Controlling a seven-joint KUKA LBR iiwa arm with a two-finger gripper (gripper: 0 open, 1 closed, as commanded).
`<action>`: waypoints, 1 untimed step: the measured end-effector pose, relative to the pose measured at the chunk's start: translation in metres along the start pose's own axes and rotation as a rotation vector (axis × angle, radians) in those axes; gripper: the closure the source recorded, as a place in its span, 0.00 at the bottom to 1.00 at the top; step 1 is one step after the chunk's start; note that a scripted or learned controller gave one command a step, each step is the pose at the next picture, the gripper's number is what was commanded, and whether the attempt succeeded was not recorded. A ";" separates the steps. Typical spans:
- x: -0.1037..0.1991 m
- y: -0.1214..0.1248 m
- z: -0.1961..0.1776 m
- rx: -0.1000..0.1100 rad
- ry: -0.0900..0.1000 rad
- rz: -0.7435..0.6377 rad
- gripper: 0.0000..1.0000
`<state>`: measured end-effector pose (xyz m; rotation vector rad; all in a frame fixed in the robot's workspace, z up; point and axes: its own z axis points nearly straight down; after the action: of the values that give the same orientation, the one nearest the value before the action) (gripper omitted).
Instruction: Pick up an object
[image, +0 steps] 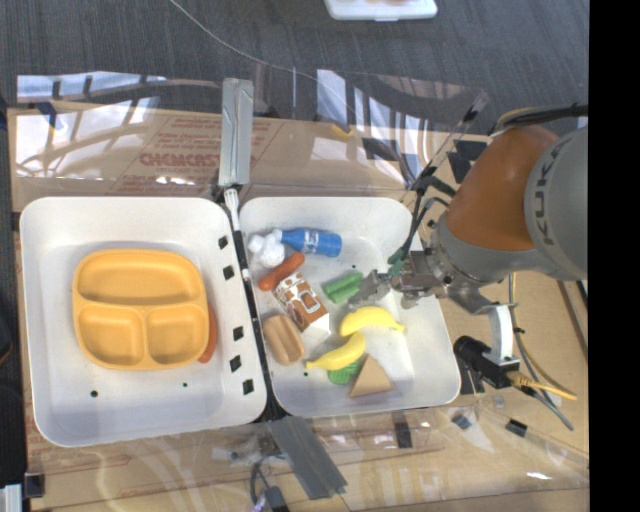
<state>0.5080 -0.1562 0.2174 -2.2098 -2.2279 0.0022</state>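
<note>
Bananas (372, 321) are lying just below our gripper (385, 283), unlifted; we are hovering over the right bin (430, 372), fingers parted around nothing, so the grasp remains undone.

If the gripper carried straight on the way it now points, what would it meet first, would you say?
Probably the green object: the gripper points toward the view's left, just beside it. Depth is unclear from above, so it might pass over.
</note>
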 end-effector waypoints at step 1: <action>-0.006 -0.030 0.125 -0.004 0.000 -0.084 0.00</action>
<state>0.4776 -0.1626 0.0924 -2.1157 -2.3211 -0.0015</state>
